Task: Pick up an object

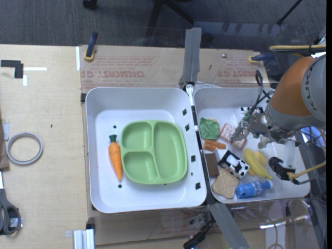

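Note:
My gripper (241, 132) hangs over the right bin (290, 191), reached in from the right on the grey arm with its orange band (293, 90). It is just right of a pink square packet (226, 132) and above a black-and-white cow toy (234, 165). Around it lie a green leafy piece (209, 128), an orange stick (213, 145), a brown block (211, 164), a yellow banana (256, 163), a bread slice (224, 184) and a blue bottle (252, 189). I see nothing held in the gripper.
The left bin (98, 154) holds a green divided plate (154, 152) and a toy carrot (115, 157) beside it. A grey tape ring (22, 148) lies on the bench at far left. The divider between the bins (194, 134) runs close to the gripper's left.

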`<state>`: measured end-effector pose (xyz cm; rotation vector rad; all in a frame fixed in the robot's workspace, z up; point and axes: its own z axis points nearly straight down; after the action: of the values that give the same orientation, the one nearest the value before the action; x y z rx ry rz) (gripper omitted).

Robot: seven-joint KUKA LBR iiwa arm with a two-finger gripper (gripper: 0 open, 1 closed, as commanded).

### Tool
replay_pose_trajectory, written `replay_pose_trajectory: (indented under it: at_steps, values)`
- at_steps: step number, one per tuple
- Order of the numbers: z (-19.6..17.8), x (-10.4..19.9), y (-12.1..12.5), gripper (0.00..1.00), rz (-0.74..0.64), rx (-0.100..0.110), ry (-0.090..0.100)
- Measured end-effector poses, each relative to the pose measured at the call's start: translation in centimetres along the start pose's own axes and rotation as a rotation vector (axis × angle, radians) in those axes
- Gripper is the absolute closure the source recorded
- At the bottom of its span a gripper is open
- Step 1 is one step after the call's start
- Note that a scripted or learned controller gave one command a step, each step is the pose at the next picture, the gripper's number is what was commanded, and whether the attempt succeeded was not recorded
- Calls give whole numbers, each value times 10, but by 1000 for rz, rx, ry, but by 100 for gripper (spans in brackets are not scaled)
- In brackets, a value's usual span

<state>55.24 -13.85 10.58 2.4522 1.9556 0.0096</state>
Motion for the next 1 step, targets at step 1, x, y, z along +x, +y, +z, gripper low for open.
replay_pose_trajectory:
  at_steps: [1]
  values:
    - [15,-5,-44,0,204,13,-3]
